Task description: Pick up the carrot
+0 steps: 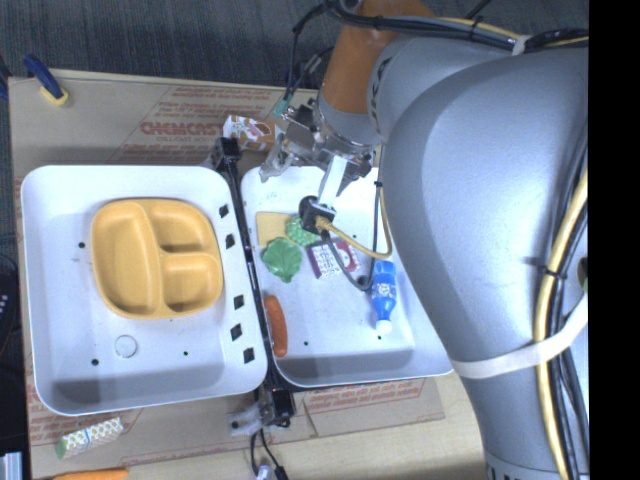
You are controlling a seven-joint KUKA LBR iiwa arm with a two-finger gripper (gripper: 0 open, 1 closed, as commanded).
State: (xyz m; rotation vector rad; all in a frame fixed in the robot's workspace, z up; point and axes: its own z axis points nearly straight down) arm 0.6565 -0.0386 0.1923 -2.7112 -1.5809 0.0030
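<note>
Two bins share the desk (130, 108); in the right-hand shallow white plastic bin (400, 353), the small orange carrot (277, 325) lies along the left wall, close to the near-left corner. The gripper (303, 180) hangs over that bin's far-left corner, jaws apart with nothing between them, well apart from the carrot.
</note>
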